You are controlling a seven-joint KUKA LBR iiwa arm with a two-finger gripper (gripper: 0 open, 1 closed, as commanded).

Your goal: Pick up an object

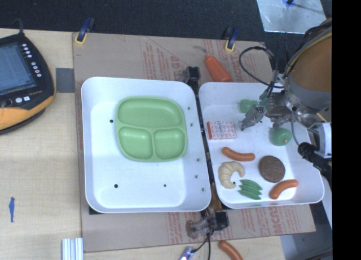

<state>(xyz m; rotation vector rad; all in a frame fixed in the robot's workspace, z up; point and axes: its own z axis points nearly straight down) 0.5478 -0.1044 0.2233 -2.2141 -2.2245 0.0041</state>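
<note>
The right white bin [217, 92] holds several small toy foods. A pink-and-white box [221, 130] lies at its left side, with a red sausage [238, 154] below it. Further down are a cream croissant [231, 173], a green pea pod [250, 188], a brown round cookie [272, 168] and an orange sausage [283, 188]. My gripper [250, 120] hangs over the upper middle of this bin, just right of the box and nothing shows in its grasp. A green piece [246, 105] sits right behind it, and a green ball [280, 136] lies to its right.
The left bin [96, 157] carries a green divided plate [151, 127]. An orange carrot [217, 68] lies on the cardboard behind the bins, and another sausage [231, 249] lies in front. A teach pendant [22, 81] rests at the far left. Cables loop above the wrist.
</note>
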